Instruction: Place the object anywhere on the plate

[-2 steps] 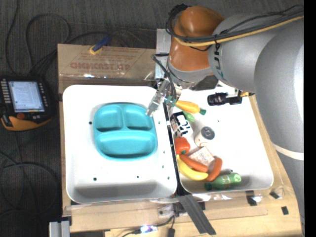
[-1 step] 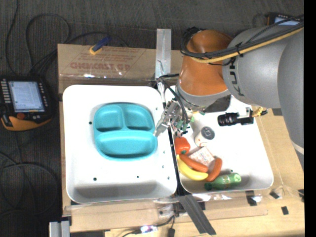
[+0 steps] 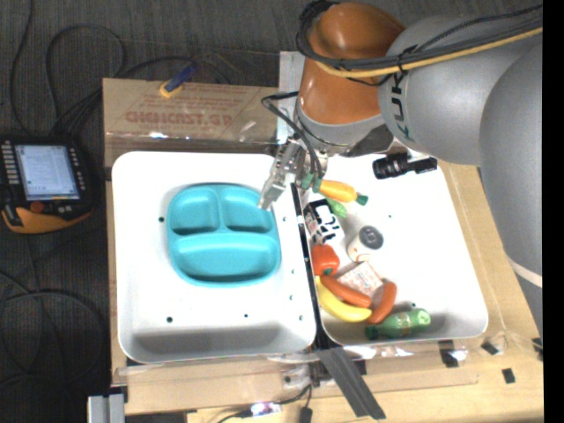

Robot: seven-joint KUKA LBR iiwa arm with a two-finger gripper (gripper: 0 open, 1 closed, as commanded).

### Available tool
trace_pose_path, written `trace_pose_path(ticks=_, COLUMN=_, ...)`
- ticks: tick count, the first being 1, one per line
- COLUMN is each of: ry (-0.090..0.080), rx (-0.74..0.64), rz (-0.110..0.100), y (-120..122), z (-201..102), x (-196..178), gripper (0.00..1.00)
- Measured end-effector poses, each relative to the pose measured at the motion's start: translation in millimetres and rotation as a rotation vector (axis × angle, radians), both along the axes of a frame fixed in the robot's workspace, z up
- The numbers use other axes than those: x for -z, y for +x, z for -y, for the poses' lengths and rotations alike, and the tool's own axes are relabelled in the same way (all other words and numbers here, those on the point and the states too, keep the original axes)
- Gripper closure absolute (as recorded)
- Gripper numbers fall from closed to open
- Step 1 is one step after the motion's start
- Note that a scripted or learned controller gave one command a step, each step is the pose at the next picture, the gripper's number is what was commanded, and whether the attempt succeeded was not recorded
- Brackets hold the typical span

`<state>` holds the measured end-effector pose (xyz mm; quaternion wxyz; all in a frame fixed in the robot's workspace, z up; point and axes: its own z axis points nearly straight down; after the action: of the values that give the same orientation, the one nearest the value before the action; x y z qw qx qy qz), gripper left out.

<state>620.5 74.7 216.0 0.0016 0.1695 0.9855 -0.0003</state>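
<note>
Plate [image 3: 225, 236]: blue, three compartments, lies in left bin [image 3: 141, 315], nearer that bin's right half, flat on the floor. Two small compartments toward the back, one long one toward the front.

Gripper [image 3: 268, 197]: hangs over plate's back-right corner, just left of the wall where the two bins meet. Tilted, tip pointing down-left toward the plate. Claw state: can't tell, tip too small and blurred. Can't make out any item in it either. Arm comes in from upper right, orange band above the wrist, cables looped round it.

Right bin [image 3: 441, 263], contents:
- carrot [image 3: 340, 191], orange w/ green end, at back, just right of the gripper body
- black-and-white item [image 3: 322, 221] near the dividing wall, kind unclear
- grey disc [image 3: 370, 236], mid bin, apart from the rest
- red piece [image 3: 324, 258] against the dividing wall
- white packet [image 3: 361, 278] w/ red print, resting on the front heap
- banana [image 3: 337, 307], front-left, touching orange pieces above it
- green bottle [image 3: 401, 322], lying on its side at front wall

Outside bins: cardboard sheet [image 3: 189, 113] behind left bin; handheld screen [image 3: 42, 179] on floor far left.
</note>
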Motion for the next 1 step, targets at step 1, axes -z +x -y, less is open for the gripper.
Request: trace_pose_path(ticks=1, ry=0.0, rx=0.0, rz=-0.001, y=-0.1, z=-0.1, x=0.2, gripper=0.0)
